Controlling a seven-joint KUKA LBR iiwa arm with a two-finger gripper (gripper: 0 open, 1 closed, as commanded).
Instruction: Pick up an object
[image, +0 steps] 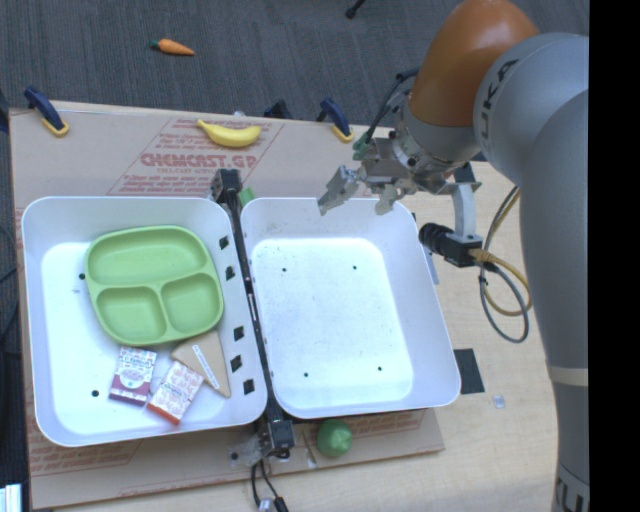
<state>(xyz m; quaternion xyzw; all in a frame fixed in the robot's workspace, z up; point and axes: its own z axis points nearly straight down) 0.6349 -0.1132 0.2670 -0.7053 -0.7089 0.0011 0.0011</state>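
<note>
A green divided plate (153, 281) lies flat in the left bin (40, 300), with two small packets (155, 382) and a wedge (203, 366) below it.

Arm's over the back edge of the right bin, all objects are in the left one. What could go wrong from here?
1. The end effector must cross the divider between the bins; a low path could likely clip it.
2. The two packets and the wedge lie close together, so a grasp may catch two or none.
3. The green tray is wide and flat, probably hard to pinch.
</note>
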